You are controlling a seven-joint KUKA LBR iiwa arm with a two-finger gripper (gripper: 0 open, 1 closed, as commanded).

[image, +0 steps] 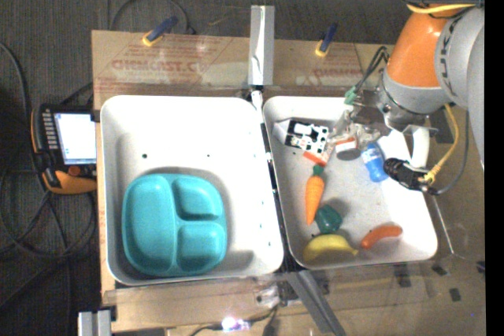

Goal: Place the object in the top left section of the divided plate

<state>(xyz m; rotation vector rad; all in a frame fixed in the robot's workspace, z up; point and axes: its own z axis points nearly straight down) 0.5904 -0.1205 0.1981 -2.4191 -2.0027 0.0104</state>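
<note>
The teal divided plate (175,224) lies in the left bin (118,122), toward its front. It has one large section on the left and two smaller ones on the right, all bare. My gripper (347,139) hangs over the back of the right bin (429,236), below the orange wrist band (417,51). A black-and-white object (306,137) lies just left of it, and a blue object (373,164) sits just to its right and front. An orange carrot (314,197) lies in front of the gripper, apart from it.
Near the right bin's front wall lie a green item (327,218), a yellow fruit (331,246) and a red-orange piece (381,234). A ridge where the two bin walls meet (269,169) separates the bins. A cable (441,161) loops beside the wrist.
</note>
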